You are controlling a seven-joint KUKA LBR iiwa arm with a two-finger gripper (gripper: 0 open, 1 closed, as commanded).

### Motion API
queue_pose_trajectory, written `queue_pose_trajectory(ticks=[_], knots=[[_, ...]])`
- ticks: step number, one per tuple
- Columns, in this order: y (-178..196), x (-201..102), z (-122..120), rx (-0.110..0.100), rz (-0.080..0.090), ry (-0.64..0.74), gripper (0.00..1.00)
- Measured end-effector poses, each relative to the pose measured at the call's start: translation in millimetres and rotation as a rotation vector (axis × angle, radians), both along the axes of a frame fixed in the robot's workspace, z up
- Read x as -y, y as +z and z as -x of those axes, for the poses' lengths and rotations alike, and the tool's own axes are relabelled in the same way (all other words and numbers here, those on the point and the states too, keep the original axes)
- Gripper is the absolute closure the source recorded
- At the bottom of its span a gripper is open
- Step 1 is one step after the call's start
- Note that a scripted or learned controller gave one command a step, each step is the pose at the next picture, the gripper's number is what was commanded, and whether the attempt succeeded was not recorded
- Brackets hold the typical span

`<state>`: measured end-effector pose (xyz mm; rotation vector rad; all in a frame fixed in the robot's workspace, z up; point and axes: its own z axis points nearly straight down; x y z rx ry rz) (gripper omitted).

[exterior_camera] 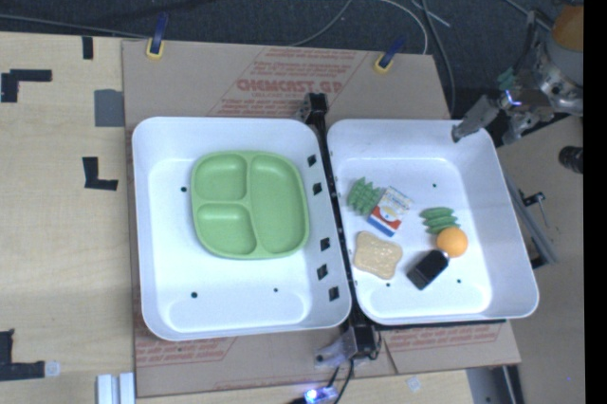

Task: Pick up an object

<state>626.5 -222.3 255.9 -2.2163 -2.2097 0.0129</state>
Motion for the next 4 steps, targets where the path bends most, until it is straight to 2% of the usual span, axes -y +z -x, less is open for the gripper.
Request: queue_pose_trajectory(ticks=[1, 2, 3, 4], knots=[[9, -1, -2, 0.013, 0.003, 0.004, 0.0], [-34, -4, 1, 0.011, 0.004, 0.005, 0.0], [-99, -2, 0, 0.008, 0.003, 0.005, 0.0], [-156, -8, 10, 0.008, 0.003, 0.005, 0.0]])
